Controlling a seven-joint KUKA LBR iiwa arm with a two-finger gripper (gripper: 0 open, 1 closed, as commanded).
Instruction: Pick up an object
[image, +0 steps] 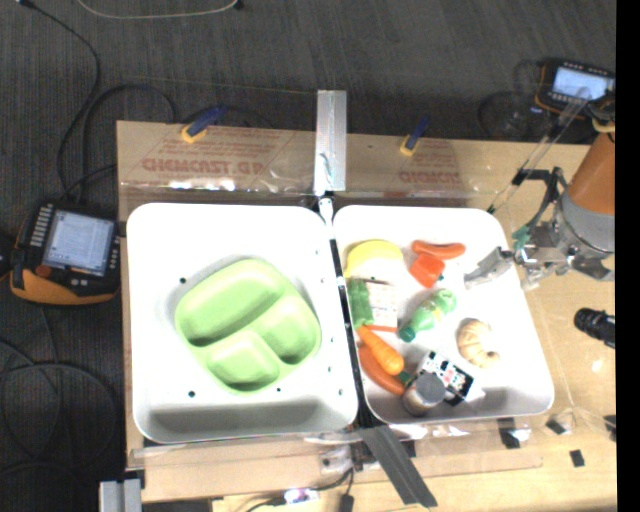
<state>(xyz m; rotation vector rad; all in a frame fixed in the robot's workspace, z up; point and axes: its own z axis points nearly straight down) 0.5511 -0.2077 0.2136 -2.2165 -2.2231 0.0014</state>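
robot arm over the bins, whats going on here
A grey arm with an orange band reaches in from the right, its gripper hanging over the right bin's upper right corner. It holds nothing. The pile in that bin lies untouched: a yellow piece, an orange pepper, a green bottle-shaped toy, a carrot, a tan pastry and a dark can. The left bin holds a green divided tray.
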